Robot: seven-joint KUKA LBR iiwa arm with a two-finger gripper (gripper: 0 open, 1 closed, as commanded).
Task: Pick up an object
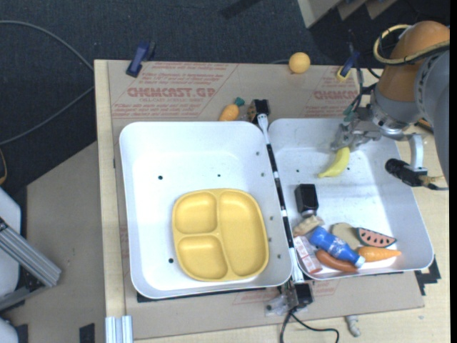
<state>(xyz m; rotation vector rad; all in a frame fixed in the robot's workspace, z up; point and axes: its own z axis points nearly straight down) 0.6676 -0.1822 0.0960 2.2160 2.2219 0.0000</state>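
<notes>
Gripper (351, 136) over right bin (407, 213) | banana (336, 163) hanging just below

Dark carpet floor (64, 20); thin cable (50, 38) across it; tan bench board (107, 191).

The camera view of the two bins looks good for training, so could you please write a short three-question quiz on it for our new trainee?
1. True or false: the yellow divided tray lies in the left bin.
2. Which toy is right at the gripper? A) the banana B) the watermelon slice C) the black block
3. Fill in: the orange ball rests outside both bins, on the ____ board beyond them.

Key: 1 true. 2 A; the banana's upper end sits at the gripper, in the right bin. 3 brown printed board.
</notes>
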